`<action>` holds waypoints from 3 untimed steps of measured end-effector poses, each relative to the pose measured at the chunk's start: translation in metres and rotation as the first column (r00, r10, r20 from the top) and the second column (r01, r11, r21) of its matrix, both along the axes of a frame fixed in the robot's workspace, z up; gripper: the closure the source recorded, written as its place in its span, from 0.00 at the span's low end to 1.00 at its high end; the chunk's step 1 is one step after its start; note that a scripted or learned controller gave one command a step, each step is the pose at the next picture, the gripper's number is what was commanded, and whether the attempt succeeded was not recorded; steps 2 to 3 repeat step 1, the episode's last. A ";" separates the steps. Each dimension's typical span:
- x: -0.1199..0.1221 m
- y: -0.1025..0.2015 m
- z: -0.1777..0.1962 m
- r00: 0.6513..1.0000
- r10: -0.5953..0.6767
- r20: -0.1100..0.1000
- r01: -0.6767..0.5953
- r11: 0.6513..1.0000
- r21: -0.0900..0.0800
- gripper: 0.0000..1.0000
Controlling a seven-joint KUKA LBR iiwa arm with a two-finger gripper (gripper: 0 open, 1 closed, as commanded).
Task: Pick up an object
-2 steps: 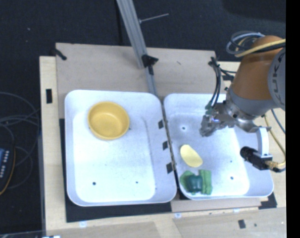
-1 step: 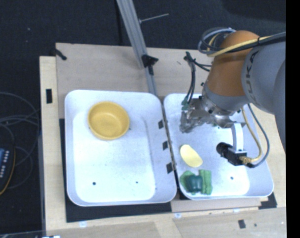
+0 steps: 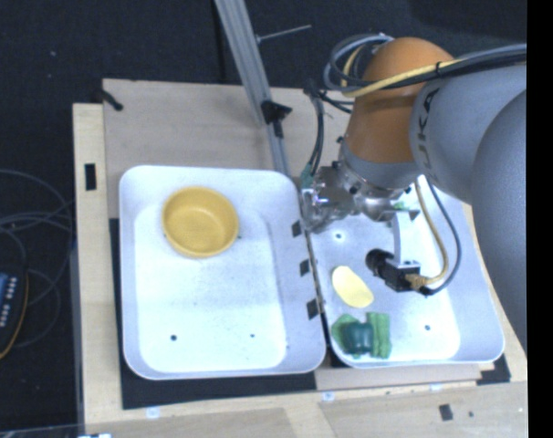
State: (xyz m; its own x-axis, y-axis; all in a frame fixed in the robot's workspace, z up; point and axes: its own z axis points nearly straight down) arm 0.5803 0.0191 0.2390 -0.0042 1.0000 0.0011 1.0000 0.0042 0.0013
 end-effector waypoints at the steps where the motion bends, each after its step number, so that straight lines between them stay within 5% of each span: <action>1: 0.002 0.046 0.003 1.000 -0.001 -0.001 0.001 1.000 0.000 1.00; 3: 0.002 0.046 0.003 1.000 -0.001 -0.001 0.001 1.000 0.000 1.00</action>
